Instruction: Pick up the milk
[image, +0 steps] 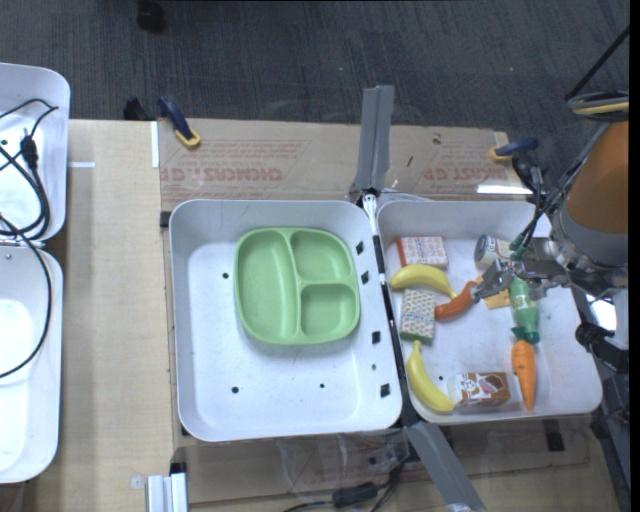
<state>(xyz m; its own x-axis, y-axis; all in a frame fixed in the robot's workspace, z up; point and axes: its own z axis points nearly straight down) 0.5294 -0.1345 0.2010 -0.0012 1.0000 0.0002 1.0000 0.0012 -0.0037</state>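
A small brown-and-white carton (482, 390), which I take for the milk, lies on its side near the front edge of the right bin (560, 405), between a banana and a carrot. My gripper (496, 283) hangs over the middle of the right bin, well behind the carton and apart from it. It sits just right of an orange pepper (455, 303) and left of a green bottle (522, 308). Nothing of the carton is between its tips.
The right bin also holds a white-and-red box (420, 250), two bananas (420, 278) (426, 380), a speckled block (418, 315), a carrot (524, 372) and a small can (486, 247). The left bin (200, 380) holds a green divided plate (298, 285). A metal divider (374, 150) stands between the bins.
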